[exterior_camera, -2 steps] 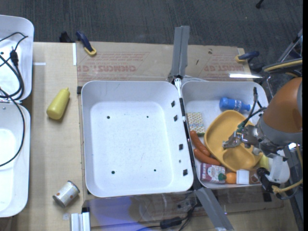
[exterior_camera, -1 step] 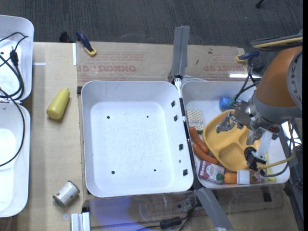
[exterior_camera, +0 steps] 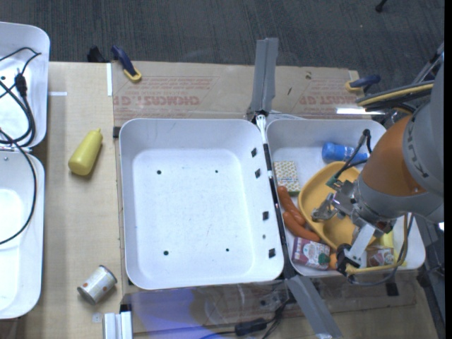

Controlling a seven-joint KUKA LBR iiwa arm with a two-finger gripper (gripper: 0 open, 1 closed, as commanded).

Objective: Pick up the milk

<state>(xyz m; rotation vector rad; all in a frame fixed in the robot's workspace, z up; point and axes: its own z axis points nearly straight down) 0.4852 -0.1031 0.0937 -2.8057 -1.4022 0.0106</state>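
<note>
Tool (exterior_camera: 345, 257) sits low in the lower right of the frame, inside the right bin (exterior_camera: 311, 127), and you cannot tell whether it is released or clenched. The milk (exterior_camera: 385, 258) is probably the pale carton just beside it, so you are at the approach. Next, centre over it. That bin also holds a yellow bowl (exterior_camera: 314, 198), a blue bottle (exterior_camera: 337, 151) and carrots (exterior_camera: 293, 214).

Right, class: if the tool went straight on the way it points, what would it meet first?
Likely the orange piece beside the red packet, in the right bin's near corner, just under the tool; depth is unclear.
</note>
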